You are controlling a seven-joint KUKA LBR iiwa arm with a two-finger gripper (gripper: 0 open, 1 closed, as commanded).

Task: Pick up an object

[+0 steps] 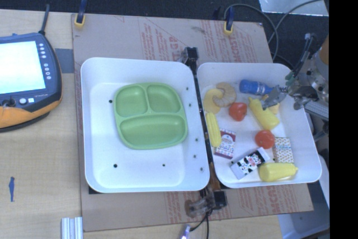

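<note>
The right bin (313,143) is holding a scatter of small things for picking: a blue bottle (255,87) near its far edge, a pale ring-shaped piece (220,95), a red ball (238,111), a yellow block (264,113), a corn cob (213,129), a small red and white packet (226,144), an orange-red ball (264,138), a checked packet (283,149), a black and white carton (248,164) and a yellow bottle (277,171) lying on its side. The gripper (275,99) is reaching in from the right, hanging just over the far end of the yellow block, beside the blue bottle. Whether it is open or closed cannot be told. The left bin (98,170) is holding a green divided plate (150,115). A tablet (25,78) is lying on the bench to the left.
</note>
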